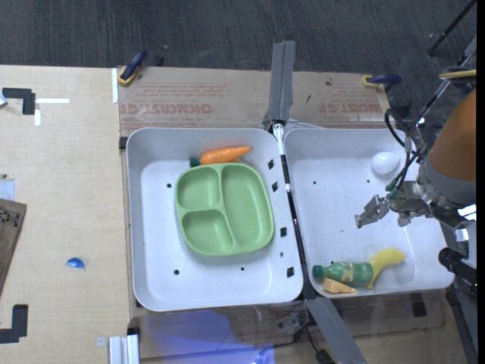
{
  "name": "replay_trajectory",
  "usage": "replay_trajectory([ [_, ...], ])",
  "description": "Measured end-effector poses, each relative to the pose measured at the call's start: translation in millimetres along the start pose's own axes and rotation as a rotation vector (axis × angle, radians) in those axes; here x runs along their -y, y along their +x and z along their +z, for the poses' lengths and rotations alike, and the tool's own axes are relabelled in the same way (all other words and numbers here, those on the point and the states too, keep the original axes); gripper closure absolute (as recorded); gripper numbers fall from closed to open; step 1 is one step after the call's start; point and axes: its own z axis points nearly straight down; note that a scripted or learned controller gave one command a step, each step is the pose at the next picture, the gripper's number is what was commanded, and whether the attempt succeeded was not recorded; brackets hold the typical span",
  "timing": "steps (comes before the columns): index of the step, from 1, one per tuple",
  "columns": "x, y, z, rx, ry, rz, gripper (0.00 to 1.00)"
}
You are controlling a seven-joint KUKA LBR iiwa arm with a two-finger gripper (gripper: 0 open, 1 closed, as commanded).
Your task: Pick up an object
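Camera view, from my remote desk: gripper (369,214) hangs over the right bin (333,174), fingers slightly spread w/ nothing between them. Green bottle (345,271) and banana (386,259) lie below it near the front wall, apart from it. White egg (385,162) sits up-right. Left bin (151,226) has green tray (224,208), carrot (224,154).

A grey robot arm (447,177) with a broad orange band (460,142), black cables (409,139) looping beside it, ends in a metal-grey gripper (369,212).
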Motion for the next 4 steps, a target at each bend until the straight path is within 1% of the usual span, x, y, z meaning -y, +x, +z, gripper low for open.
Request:
replay_trajectory([
  [1,11,-14,99,0.000,-0.001,-0.025,0.00],
  [2,-77,17,102,0.001,-0.003,-0.212,0.00],
  [3,-7,-4,103,0.000,-0.002,-0.279,0.00],
  [4,-70,18,102,0.002,-0.004,-0.377,0.00],
])
